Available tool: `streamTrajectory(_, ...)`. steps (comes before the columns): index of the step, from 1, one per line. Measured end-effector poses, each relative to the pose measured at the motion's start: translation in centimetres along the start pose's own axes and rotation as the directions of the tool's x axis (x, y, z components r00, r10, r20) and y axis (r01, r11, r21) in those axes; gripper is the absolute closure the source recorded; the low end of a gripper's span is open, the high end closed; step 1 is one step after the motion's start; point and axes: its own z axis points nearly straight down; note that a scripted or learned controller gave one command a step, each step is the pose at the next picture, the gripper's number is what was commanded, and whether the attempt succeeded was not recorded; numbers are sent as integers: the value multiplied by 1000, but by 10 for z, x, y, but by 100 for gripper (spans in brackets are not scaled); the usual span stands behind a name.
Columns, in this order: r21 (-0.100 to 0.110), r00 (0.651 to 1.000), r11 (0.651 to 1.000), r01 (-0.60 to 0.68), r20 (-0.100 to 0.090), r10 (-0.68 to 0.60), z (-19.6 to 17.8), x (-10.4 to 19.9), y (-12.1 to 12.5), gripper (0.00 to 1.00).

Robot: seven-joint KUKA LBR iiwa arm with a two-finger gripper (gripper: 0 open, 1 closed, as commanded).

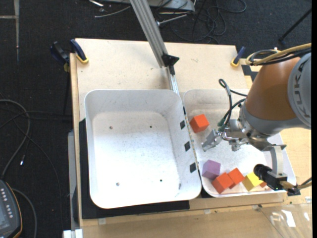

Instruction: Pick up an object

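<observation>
In the right bin (194, 99), an orange cube (199, 123) lies near the back left. A purple cube (211, 169) sits at the front left. Beside it lie two orange-red blocks (224, 181) (236, 175) and a yellow block (251, 181) along the front wall. My gripper (223, 143) hangs over the middle of this bin, to the right of and below the orange cube and above the purple one. Its fingers (210, 141) are spread open with nothing between them. The grey and orange arm (277, 100) covers the bin's right side.
The left bin (94, 133) stands against the right one, with a shared raised wall between them. A slanted metal rail (151, 29) runs from the top down to the bins' back edge. Clamps sit at the bench corners.
</observation>
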Motion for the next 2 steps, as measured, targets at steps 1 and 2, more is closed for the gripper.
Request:
streamTrajectory(1,-1,1000,1000,5,-1,-5,19,54,12,0)
streamTrajectory(2,-8,1000,1000,-9,6,9,9,-37,61,0)
